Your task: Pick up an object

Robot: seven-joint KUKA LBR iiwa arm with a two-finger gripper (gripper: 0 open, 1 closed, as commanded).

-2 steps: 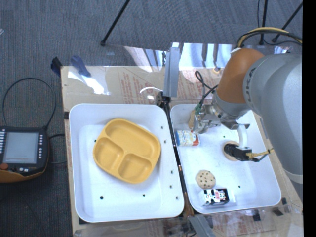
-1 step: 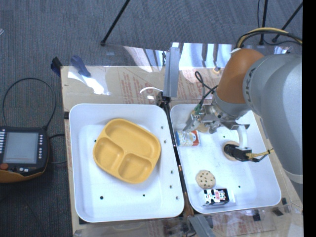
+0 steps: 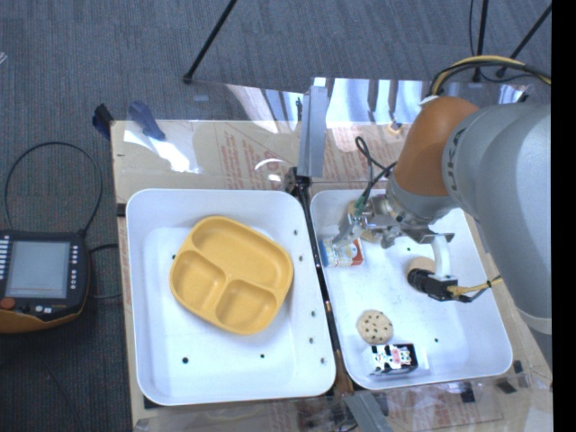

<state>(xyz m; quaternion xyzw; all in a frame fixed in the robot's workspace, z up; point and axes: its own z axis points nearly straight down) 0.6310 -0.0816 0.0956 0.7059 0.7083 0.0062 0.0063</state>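
The counter (image 3: 216, 156) was a light tan surface with faint red printing, catching bright glare along its far edge. Two shallow white bins sat directly on it, side by side and touching along their inner walls. The left bin (image 3: 153, 349) covered most of the counter's left half, reaching close to the near edge. The right bin (image 3: 486, 354) filled the right half, its far part hidden beneath the arm. An upright metal post (image 3: 310, 138) rose from the counter just behind the seam between the bins. At the far left corner, a small blue object (image 3: 144, 120) lay beside a dark one (image 3: 102, 118).
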